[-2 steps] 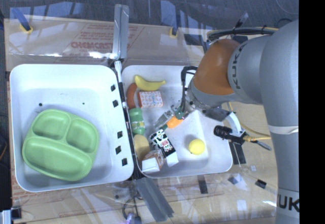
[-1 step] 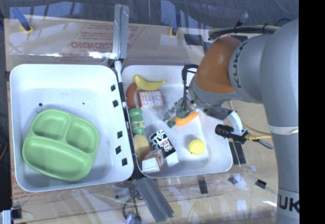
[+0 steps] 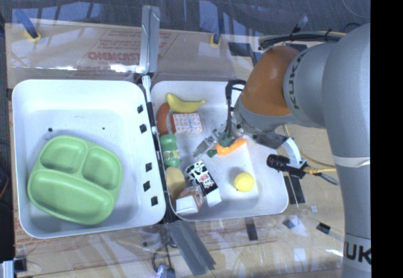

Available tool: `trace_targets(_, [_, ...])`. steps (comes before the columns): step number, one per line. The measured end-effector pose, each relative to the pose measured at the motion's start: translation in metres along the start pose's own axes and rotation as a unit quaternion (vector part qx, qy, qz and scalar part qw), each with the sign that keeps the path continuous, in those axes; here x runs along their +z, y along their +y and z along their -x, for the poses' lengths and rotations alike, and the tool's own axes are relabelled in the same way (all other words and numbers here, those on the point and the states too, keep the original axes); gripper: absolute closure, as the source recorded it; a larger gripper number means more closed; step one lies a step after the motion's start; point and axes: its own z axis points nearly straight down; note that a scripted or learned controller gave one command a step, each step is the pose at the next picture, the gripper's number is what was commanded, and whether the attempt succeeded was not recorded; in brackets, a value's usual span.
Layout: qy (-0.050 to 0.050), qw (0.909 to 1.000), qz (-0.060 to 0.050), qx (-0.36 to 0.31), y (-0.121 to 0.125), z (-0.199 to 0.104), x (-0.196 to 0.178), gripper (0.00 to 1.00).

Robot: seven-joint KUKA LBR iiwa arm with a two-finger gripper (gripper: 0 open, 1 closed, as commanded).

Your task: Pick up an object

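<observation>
Table (image 3: 75,50) with two white bins side by side, seen from above at a slant. Left bin (image 3: 38,97) carries one thing, a green sectioned plate (image 3: 74,179), lying toward the near left corner. Right bin (image 3: 264,198) holds the clutter from which something is to be picked: a banana (image 3: 184,104) at its far edge, a pink patterned box (image 3: 187,123) just beside it, a red-brown piece (image 3: 164,118) and a green bottle (image 3: 169,147) along the left wall, a yellowish piece (image 3: 174,178) below these, a black-and-white carton (image 3: 203,176) and a small brown box (image 3: 191,198) near the near edge, a lemon (image 3: 244,181) toward the near right, and a carrot (image 3: 230,146) at mid-bin.

Arm reaches in from the right edge of the table, its orange band (image 3: 267,84) above the bin's right half, wrist turned down so that the gripper (image 3: 217,139) comes at the objects from above, the approach suited to a shallow bin. Gripper tip sits at the carrot's left end, touching or just beside it; a grey piece (image 3: 203,145) lies just to its left. Whether the gripper is open or closed cannot be told, nor whether the carrot is held. Judging from position, the carrot is the likely target, still low in the bin; crowding on its left may hinder a clean grasp.
</observation>
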Motion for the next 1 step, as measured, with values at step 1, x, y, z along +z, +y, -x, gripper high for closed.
trace_targets(1, [0.001, 1.0, -0.002, -0.002, 0.0004, -0.0004, -0.0075, 1.0])
